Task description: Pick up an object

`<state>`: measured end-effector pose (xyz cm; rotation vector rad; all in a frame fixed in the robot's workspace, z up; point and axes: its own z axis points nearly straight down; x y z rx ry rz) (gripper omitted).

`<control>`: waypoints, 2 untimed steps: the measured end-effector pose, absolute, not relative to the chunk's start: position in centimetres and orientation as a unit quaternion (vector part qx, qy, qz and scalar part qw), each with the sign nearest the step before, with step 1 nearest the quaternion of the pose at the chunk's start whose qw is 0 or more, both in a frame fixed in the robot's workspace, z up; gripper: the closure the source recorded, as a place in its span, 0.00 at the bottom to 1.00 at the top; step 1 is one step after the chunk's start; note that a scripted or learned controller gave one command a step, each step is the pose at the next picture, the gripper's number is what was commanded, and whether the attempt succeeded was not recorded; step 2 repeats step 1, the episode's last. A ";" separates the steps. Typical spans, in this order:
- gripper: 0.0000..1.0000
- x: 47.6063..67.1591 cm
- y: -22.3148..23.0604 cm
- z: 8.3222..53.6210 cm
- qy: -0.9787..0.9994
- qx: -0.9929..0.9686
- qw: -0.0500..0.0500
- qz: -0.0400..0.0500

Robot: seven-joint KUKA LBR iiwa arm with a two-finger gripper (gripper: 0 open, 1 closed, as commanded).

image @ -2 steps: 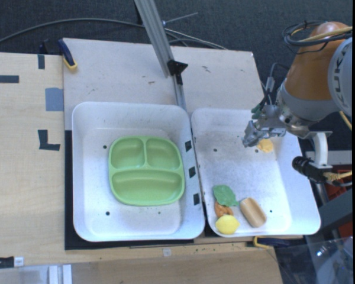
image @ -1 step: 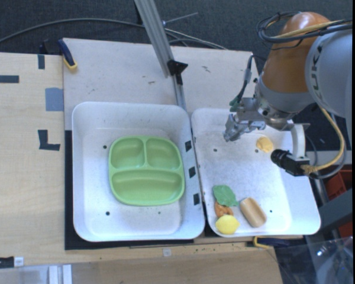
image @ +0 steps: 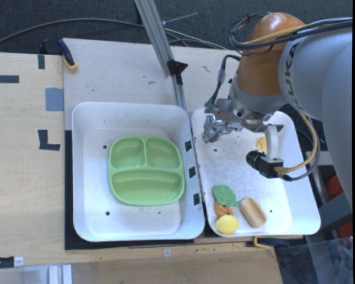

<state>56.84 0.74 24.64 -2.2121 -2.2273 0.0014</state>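
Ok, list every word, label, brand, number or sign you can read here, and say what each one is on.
"UK": dark letters on the grey arm link, at its left edge, cut off by the orange band; the rest of the word is out of sight.
Green divided plate, left bin, right bin, toy food and gripper: no text visible.
Grey and black tape patches on the bench: plain, no writing.

A pale wooden bench (image: pixel 23 170) with grey tape marks (image: pixel 54 99) stands on dark carpet (image: pixel 59 7), black cables (image: pixel 77 23) trailing behind
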 end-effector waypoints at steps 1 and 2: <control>1.00 58.8 5.8 24.9 -0.710 -0.705 0.001 0.000; 1.00 58.8 5.8 24.9 -0.710 -0.705 0.001 0.000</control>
